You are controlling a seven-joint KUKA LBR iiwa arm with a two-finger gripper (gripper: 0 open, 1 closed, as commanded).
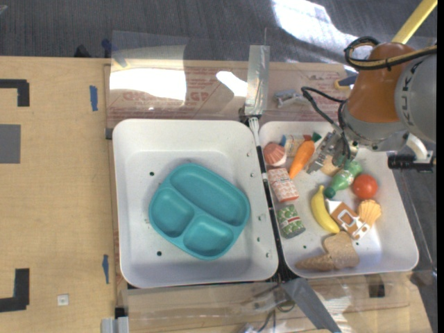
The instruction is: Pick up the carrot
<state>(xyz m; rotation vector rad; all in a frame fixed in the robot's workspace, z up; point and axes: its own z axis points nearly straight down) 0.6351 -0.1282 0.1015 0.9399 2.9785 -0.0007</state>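
Observation:
The carrot (301,158) is an orange toy with a small green tip, lying slanted near the far left of the right bin (406,248). My gripper (328,155) hangs just to the carrot's right, low over the bin, below the orange band of the arm (374,82). Its fingers are dark and blurred against the toys beneath. Nothing shows between them.
The right bin also holds a banana (320,210), a tomato (365,185), a green bottle (343,179), a pink round toy (275,153), two small cartons (283,184), bread (340,250) and a cone (316,261). A teal divided plate (199,210) lies in the left bin (132,151).

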